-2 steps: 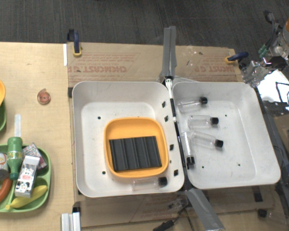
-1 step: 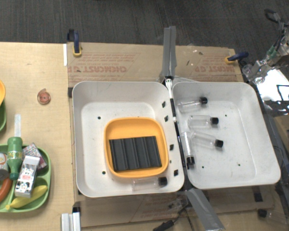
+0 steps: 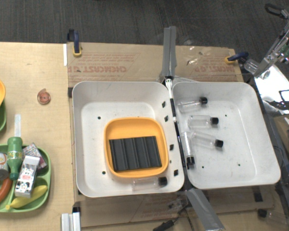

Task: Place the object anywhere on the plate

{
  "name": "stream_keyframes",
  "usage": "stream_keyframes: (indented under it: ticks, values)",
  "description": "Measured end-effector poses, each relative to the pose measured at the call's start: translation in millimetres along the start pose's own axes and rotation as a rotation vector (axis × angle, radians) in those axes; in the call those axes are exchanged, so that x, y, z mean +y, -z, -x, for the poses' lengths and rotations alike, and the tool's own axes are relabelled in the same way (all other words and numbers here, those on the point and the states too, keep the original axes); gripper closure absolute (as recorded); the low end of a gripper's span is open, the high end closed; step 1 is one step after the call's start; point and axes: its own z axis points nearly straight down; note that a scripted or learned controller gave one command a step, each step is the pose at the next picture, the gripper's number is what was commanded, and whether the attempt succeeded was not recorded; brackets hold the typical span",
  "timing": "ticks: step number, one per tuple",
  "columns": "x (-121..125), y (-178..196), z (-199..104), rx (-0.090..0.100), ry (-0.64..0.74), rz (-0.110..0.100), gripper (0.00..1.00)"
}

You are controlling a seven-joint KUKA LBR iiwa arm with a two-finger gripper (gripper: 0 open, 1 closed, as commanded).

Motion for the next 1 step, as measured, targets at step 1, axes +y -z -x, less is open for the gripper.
stream_keyframes:
  ticks: [1]
  values:
    - [-66.7,-69.6,-43.2,0.003,0.143,-0.001,1.0]
